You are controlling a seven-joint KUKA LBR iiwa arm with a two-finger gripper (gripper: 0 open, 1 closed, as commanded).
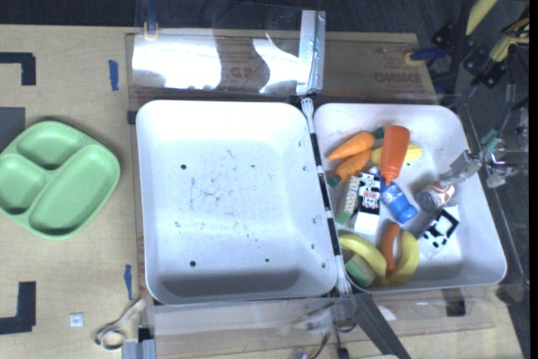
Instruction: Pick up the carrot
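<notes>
I see the gripper [461, 167] coming in at the right wall of the right bin [483, 261], low over the bin's right side, and at this slant I cannot tell its state. The carrot [350, 145] lies well to the gripper's left and a little farther back, near the bin's back-left corner, tilted with its thick end just beside an upright orange bottle [393, 152] that stands between it and the gripper. Nearer the gripper, just to its left, lie a small silver can [439, 196] and a blue packet [399, 203], with bananas [388, 256] toward the front, while the left bin [168, 124] sits far to the left.
</notes>
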